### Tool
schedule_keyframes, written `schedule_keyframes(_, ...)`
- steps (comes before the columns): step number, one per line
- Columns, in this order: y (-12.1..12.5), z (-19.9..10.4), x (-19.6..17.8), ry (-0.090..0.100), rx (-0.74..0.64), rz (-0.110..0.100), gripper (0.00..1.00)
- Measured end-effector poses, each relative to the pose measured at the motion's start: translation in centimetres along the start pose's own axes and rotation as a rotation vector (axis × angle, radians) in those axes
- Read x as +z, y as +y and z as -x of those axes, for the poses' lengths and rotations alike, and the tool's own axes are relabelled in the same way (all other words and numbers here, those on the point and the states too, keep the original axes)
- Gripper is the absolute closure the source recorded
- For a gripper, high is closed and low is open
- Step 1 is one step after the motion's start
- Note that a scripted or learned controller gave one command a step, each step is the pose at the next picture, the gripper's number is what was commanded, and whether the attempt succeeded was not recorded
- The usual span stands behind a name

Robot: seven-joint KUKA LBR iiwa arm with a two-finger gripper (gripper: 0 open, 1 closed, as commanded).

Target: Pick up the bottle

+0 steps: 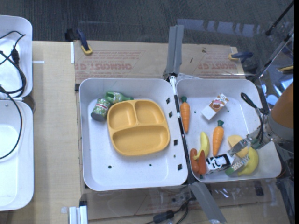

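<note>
Cardboard sheet (140, 59) under two white bins (88, 139) on wooden bench (51, 125), dark carpet beyond; fingers (240, 146) released over right bin's toys.

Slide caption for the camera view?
Grey arm's hand low over right bin's toy food; green bottle beside yellow divided plate, left bin.

Orange band on arm (286, 111), grey metal end effector (242, 149), black cable.

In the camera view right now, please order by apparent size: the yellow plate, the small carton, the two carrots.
1. Yellow plate, largest.
2. The two carrots look alike; I will not rank them.
3. Carton, smallest, though nearly carrot-sized.
</note>
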State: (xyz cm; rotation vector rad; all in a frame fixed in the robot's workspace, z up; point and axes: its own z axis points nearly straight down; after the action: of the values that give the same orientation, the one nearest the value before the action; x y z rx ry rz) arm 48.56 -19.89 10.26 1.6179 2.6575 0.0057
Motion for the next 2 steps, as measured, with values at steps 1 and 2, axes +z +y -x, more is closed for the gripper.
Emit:
schedule_keyframes(1, -1.37, 1.42, 1.0, 0.025, 0.062, -0.015, 0.0)
schedule_keyframes(2, -1.45, 1.54, 0.18, 0.023, 0.061, -0.017, 1.0)
